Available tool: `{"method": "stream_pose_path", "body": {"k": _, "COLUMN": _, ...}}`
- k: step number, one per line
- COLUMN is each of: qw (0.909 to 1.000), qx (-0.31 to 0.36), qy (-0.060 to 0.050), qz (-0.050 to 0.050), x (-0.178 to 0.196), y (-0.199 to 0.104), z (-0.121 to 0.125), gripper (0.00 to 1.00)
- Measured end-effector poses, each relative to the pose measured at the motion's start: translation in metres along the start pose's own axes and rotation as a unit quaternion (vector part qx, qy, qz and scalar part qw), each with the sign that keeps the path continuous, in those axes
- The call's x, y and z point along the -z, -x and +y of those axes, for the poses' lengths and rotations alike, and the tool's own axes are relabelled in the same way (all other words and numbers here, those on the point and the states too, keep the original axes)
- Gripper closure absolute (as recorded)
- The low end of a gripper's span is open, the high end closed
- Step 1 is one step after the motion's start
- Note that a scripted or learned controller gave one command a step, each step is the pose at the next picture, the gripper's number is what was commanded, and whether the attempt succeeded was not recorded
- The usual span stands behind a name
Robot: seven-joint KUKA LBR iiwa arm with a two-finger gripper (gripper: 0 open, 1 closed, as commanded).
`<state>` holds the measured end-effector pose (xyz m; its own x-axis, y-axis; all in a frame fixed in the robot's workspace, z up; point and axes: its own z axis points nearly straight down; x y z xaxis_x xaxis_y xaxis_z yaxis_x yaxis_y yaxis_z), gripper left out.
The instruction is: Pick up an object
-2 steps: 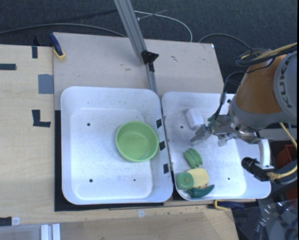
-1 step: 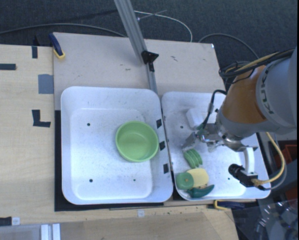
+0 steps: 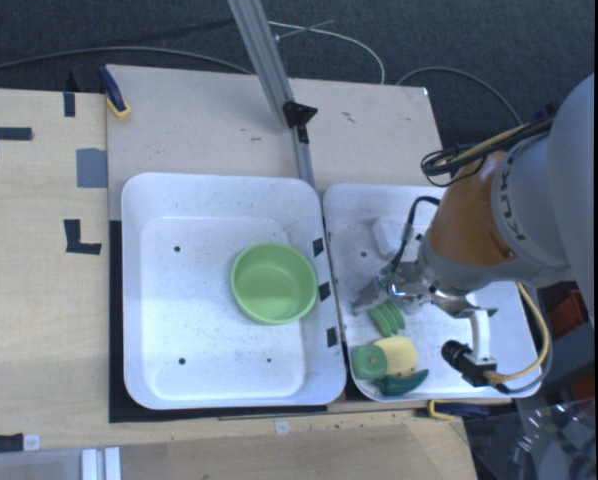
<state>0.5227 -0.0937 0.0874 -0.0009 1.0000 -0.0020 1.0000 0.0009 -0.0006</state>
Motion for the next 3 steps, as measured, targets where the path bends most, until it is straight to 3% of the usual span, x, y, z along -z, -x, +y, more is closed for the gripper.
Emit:
{"method": "stream_pose_path", "body": {"k": 1, "qw": 1.0, "qx": 0.0, "qy": -0.001, "qz": 0.002, "x": 0.012, "y": -0.001, "z": 0.0, "gripper": 1.0}}
{"method": "stream_pose_path", "body": {"k": 3, "qw": 1.0, "qx": 0.001, "qy": 0.002, "qz": 0.001, "x": 0.122, "y": 0.004, "z": -0.004, "gripper": 1.0}}
